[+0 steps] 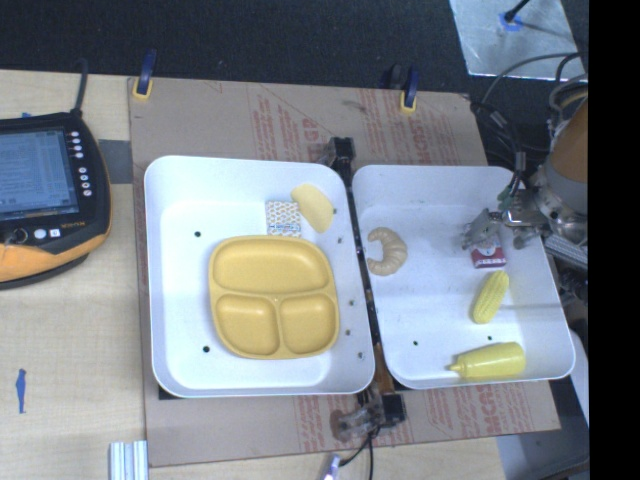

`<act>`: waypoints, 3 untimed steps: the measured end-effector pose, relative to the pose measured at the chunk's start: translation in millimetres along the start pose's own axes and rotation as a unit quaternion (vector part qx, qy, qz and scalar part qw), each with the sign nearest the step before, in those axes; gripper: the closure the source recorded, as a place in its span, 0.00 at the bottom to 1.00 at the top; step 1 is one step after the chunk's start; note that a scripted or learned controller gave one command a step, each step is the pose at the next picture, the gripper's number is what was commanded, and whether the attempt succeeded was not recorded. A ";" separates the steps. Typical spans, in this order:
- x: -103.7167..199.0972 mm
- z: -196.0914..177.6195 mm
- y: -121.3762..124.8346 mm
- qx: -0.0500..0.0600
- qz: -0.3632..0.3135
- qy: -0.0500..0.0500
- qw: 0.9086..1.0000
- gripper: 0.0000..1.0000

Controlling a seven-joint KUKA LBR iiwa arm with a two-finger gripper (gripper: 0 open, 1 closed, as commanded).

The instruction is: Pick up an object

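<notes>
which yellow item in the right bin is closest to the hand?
The corn cob, just below the hand and the red box. The mustard bottle lies farther down, at the bin's front edge.

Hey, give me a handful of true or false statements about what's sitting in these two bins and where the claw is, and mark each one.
1. The yellow divided plate lies in the left bin. True.
2. The croissant lies in the left bin. False: it lies in the right bin, near the inner wall.
3. The claw is over the right bin, just above the small red item. True.
4. The yellow mustard bottle stands upright. False: it lies on its side near the front wall.
5. The corn cob lies between the red item and the bottle. True.
</notes>
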State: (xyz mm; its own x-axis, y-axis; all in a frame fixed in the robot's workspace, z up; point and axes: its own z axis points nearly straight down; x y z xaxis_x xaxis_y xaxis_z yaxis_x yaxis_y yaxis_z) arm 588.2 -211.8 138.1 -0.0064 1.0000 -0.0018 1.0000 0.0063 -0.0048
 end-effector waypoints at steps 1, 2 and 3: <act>-0.2 -12.0 53.7 -0.002 0.001 0.001 1.000 0.00; 35.0 -75.9 40.2 -0.002 0.001 0.001 1.000 0.00; -0.8 -27.8 45.9 0.000 0.001 0.001 1.000 0.00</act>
State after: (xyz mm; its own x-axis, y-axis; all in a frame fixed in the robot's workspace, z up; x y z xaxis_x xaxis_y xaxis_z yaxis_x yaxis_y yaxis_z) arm 634.2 -212.3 165.7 -0.0037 1.0000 -0.0008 1.0000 0.0037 -0.0048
